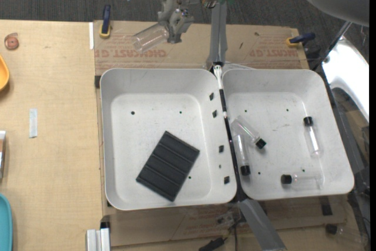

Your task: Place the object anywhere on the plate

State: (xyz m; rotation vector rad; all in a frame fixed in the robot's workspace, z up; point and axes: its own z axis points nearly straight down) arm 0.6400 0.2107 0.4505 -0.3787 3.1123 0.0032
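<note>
My gripper hangs high above the back edge of the left bin, over the cardboard behind it. Its fingers are shut on one end of a clear plastic tube, which sticks out to the left, tilted slightly downward. The plate, a dark ribbed rectangle, lies flat and turned at an angle in the front middle of the left bin, well below and in front of the gripper. Nothing rests on the plate.
The right bin holds several clear tubes with black caps, such as one near its left wall and one at its right. A metal divider runs between the bins. Clamps pin the cardboard.
</note>
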